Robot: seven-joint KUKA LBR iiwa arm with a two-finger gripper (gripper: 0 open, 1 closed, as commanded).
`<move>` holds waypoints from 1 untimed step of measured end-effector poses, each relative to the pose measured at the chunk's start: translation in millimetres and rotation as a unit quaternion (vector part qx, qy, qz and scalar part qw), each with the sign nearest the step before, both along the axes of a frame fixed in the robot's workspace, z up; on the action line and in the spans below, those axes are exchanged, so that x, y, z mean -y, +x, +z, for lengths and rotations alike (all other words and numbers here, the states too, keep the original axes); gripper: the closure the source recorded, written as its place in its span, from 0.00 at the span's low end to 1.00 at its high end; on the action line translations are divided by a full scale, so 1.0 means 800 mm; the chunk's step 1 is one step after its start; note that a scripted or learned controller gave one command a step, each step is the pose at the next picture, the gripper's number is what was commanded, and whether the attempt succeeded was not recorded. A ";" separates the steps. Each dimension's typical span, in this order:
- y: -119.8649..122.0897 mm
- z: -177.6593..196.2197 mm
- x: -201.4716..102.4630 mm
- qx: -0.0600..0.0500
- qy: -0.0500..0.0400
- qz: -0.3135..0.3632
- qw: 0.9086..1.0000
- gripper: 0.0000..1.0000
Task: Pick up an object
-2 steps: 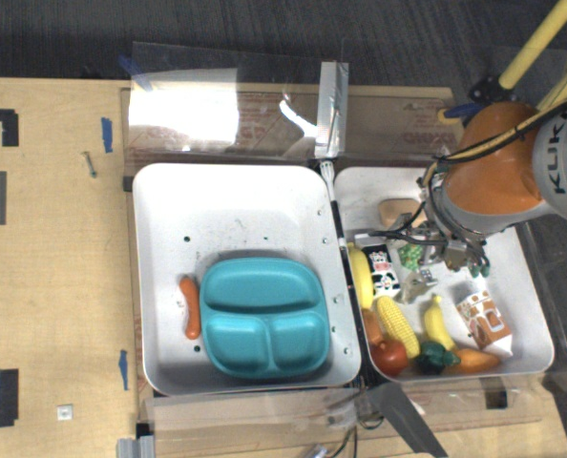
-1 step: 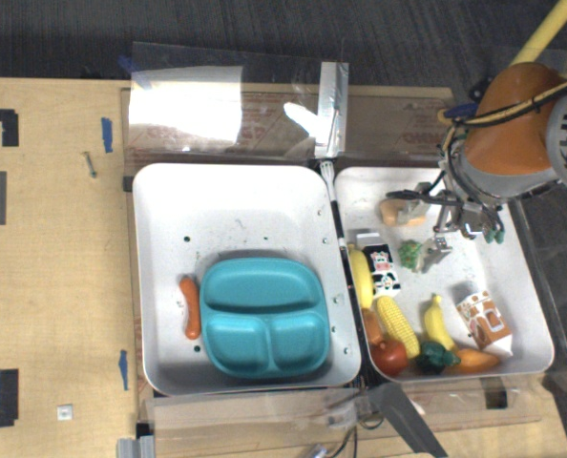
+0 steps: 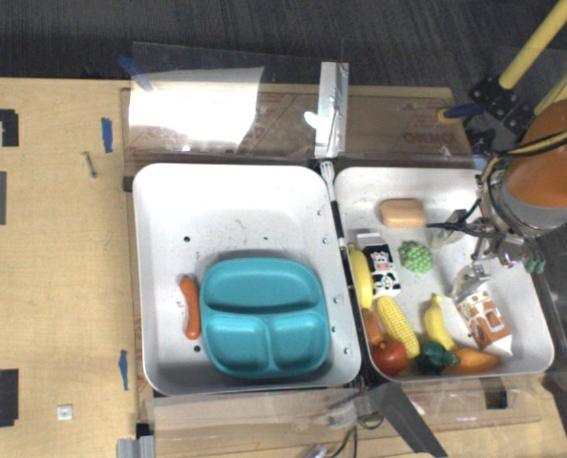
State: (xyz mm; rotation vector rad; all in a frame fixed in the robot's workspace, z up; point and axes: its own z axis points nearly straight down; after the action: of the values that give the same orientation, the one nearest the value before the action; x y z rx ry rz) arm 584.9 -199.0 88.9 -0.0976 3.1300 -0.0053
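My gripper (image 3: pixel 481 259) hangs over the right side of the right bin (image 3: pixel 532 299), below the arm's orange band (image 3: pixel 549 168). It sits just above an orange and white carton (image 3: pixel 484 317); whether they touch I cannot tell. To its left lie a green bumpy piece (image 3: pixel 416 257) and a tan bread roll (image 3: pixel 402 213). Along the bin's left and front are a black and white milk carton (image 3: pixel 383 268), a banana (image 3: pixel 360 277), a corn cob (image 3: pixel 396 322), a tomato (image 3: pixel 389 355), a second banana (image 3: pixel 437 322) and a carrot (image 3: pixel 476 359).
The left bin (image 3: pixel 231 203) holds a teal divided plate (image 3: pixel 262 315) and an orange sausage (image 3: pixel 190 306) beside it. A clear upright panel (image 3: pixel 331 108) stands behind the gap between the bins. Cables and a yellow pole (image 3: pixel 543 31) are at the top right.
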 end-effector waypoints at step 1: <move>-0.070 0.000 0.033 -0.001 0.000 -0.007 1.000 0.00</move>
State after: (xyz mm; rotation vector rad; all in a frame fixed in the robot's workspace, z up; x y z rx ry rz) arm 528.7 -225.2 89.0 -0.0753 3.1318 -0.0043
